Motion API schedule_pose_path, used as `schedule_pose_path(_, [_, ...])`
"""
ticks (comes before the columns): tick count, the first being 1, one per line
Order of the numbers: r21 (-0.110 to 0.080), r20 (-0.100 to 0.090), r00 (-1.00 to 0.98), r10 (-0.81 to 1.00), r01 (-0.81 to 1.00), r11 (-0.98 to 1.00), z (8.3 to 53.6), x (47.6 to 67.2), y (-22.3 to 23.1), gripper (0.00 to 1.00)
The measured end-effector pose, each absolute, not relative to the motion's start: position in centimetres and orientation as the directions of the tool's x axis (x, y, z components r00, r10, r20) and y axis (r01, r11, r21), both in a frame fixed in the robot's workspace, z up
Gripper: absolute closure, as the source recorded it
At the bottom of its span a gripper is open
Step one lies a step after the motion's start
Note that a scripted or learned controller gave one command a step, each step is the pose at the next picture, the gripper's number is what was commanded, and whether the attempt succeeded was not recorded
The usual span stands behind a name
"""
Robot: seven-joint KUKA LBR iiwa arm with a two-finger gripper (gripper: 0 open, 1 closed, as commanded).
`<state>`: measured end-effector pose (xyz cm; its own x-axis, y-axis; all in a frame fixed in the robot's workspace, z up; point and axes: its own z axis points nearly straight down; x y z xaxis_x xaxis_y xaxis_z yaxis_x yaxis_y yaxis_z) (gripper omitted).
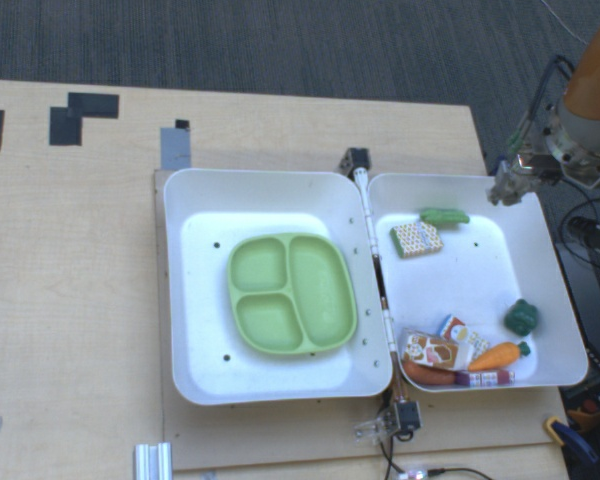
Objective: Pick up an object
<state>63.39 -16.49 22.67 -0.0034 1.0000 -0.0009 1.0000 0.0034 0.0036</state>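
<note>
A pale wooden counter [70, 268] carries two white bins; the left bin [195, 268] holds a green divided plate [292, 293]. The end effector [507, 186] hangs over the right bin's [480, 268] far right corner, its state impossible to make out. The green pepper [444, 216] lies nearest, just left; the carrot [500, 354] sits well toward the near edge. Descending there risks striking the rim, and the near-edge toys crowd together.

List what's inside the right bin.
The right bin holds a green pod, patterned block, dark green piece, carrot and snack packets overlapping a reddish item, so that one is partly covered.
</note>
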Motion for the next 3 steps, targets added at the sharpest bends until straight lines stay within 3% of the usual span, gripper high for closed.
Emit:
schedule_pose_path(1, [0.004,-0.001,-0.004,1.0,1.0,0.004,20.7,66.9,-20.6,1.0])
schedule_pose_path(2, [0.005,-0.001,-0.005,1.0,1.0,0.005,20.7,67.0,-20.5,0.0])
schedule_pose_path(3, [0.004,-0.001,-0.004,1.0,1.0,0.004,8.6,61.0,-17.2,0.0])
